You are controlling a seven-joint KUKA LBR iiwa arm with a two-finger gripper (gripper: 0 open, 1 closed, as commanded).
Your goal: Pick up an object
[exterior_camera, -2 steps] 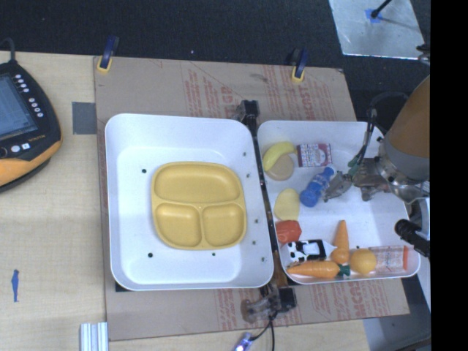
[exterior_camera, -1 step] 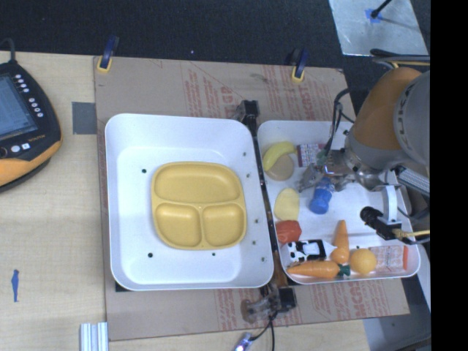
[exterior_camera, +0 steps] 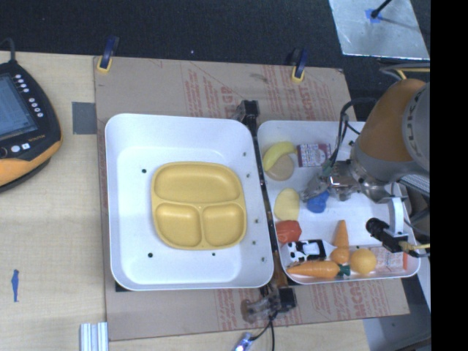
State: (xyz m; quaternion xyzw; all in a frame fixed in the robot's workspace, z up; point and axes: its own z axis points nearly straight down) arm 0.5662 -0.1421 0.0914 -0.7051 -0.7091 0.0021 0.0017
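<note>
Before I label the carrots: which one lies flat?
The long carrot along the right bin's near edge lies flat; the short carrot points up beside it.

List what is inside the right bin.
The right bin holds two pale yellow pieces, a small labelled packet, a blue piece, a red piece, a black-and-white toy, carrots and an orange ball. The arm covers the bin's right part.

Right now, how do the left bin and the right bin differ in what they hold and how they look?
The left bin holds one yellow sectioned tray; the right bin holds many small toys, among them a carrot and a blue piece. The left bin looks wider than the right bin. The gripper reaches into the right bin, not the left bin. Both are shallow and white.
</note>
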